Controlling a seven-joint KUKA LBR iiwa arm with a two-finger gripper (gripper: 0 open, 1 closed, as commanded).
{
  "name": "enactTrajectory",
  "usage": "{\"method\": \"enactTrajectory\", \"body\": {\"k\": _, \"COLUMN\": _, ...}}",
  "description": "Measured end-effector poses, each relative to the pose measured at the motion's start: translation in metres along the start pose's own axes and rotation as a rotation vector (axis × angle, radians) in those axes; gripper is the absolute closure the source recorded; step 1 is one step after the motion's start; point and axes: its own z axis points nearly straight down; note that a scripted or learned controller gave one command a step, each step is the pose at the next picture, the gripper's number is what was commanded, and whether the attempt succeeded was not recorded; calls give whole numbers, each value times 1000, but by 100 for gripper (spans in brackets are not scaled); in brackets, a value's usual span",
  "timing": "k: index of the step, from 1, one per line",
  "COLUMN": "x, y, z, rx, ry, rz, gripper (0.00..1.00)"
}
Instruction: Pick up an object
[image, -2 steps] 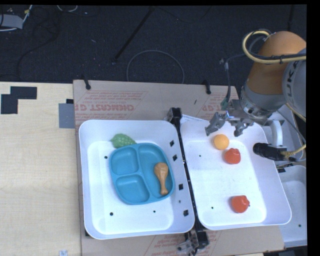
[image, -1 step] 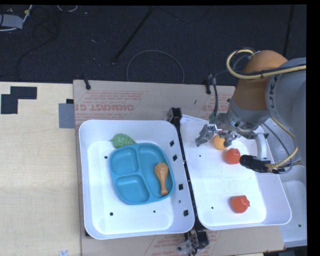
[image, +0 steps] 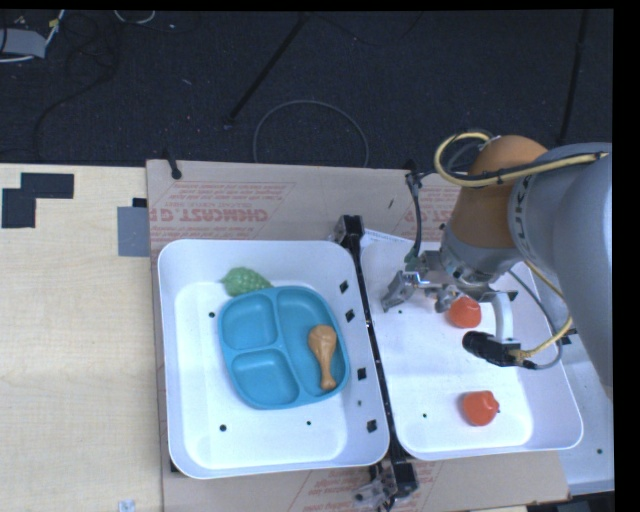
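Observation:
My gripper (image: 414, 299) hangs low over the far part of the right bin (image: 430, 440), with its fingers spread open and nothing between them. A red-orange round object (image: 464, 314) lies just right of the right finger (image: 443, 300), outside the gap. A second red object (image: 480, 407) rests nearer the front of the same bin. In the left bin (image: 190, 420) a blue divided tray (image: 262, 372) carries a tan chicken drumstick (image: 324, 353) in its right compartment. A green leafy piece (image: 245, 280) sits at the tray's far edge.
A black divider (image: 364, 330) with clips runs between the two bins. The grey arm and its cables (image: 540, 340) hang over the right bin's right side. Cardboard (image: 260, 205) lies under the bins, and a wooden bench top (image: 70, 330) extends left.

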Motion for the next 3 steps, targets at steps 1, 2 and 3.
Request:
{"method": "enactTrajectory", "body": {"k": 1, "x": 2, "y": -1, "z": 22, "rx": -4, "ry": 0, "rz": 0, "gripper": 0}}
{"method": "enactTrajectory", "body": {"k": 2, "x": 1, "y": 0, "z": 11, "rx": -4, "ry": 0, "rz": 3, "gripper": 100}}
{"method": "enactTrajectory", "body": {"k": 3, "x": -6, "y": 5, "z": -49, "rx": -12, "ry": -1, "rz": 6, "gripper": 100}}
